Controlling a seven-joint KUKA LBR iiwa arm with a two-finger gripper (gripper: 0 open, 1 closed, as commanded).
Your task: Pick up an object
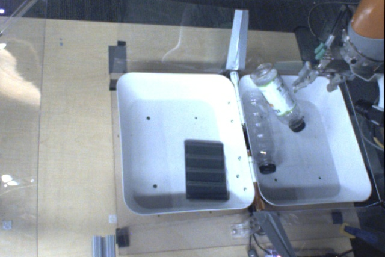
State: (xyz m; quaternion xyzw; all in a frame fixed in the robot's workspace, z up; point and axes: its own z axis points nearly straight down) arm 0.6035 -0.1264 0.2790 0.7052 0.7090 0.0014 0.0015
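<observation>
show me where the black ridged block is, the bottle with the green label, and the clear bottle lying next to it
black ridged block (206,169): camera view, middle of its top face.
bottle with the green label (278,97): camera view, on its label.
clear bottle (260,129): camera view, mid-body.

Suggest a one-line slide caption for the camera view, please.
KUKA arm's gripper beside two clear bottles in right bin; black ribbed block in left bin.

Right bin: labelled clear bottle (277,96), cap toward 5 o'clock, lying at 11 o'clock; bare clear bottle (260,132), dark cap toward 6 o'clock. Left bin: black ribbed block (206,169), flat, at 5 o'clock
</observation>
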